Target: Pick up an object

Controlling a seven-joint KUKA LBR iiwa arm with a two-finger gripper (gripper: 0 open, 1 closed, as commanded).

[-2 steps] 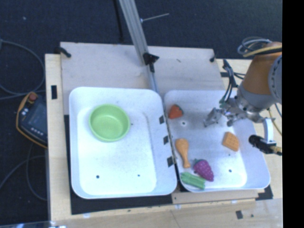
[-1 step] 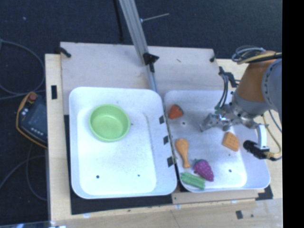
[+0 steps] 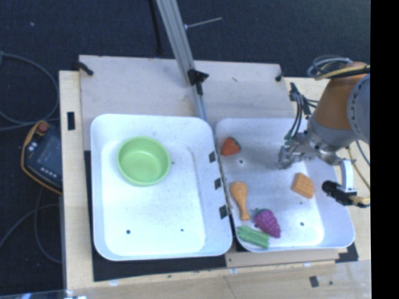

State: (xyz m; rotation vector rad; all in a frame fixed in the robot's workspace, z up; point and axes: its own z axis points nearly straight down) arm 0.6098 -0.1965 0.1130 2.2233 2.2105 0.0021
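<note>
High slanted view over both bins (image 3: 156, 120)

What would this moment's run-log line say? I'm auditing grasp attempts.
phase: reaching | gripper: over right bin, holding nothing visible | nearest: cracker, strawberry | left bin: green bowl

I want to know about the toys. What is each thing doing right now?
green bowl: upright, in left bin
strawberry: lying in right bin
chicken leg: lying flat
grapes: lying flat
green vegetable: lying at bin edge
cracker: lying flat
gripper: low over right bin
</note>
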